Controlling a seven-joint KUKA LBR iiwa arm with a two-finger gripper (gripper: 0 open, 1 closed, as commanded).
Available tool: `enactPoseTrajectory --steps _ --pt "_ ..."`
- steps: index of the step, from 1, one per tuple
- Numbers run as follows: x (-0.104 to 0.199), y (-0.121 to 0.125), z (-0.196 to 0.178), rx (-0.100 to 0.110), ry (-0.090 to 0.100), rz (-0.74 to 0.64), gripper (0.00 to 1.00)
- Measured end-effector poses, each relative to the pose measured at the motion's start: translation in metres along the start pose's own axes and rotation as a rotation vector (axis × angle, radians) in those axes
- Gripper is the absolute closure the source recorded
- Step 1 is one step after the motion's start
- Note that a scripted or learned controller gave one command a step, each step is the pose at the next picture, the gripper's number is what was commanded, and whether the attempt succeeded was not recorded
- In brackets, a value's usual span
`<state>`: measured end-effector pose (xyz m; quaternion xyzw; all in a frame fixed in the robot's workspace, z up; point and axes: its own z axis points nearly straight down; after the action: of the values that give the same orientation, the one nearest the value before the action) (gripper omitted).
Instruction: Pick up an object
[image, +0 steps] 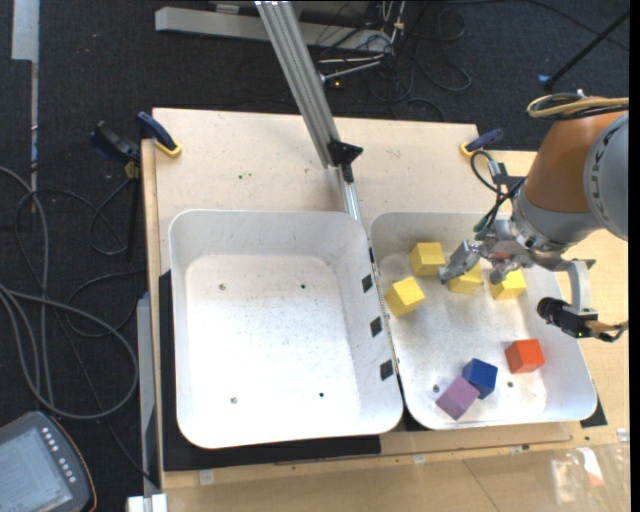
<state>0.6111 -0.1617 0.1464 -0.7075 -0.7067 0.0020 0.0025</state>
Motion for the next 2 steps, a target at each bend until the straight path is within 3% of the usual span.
enactPoseTrajectory --steps 1,2 --pt "0.000 0.000 0.053 -0.005 -0.002 0.000 0.00" --pt "0.000 0.001 0.039 -0.009 -0.002 0.000 1.00"
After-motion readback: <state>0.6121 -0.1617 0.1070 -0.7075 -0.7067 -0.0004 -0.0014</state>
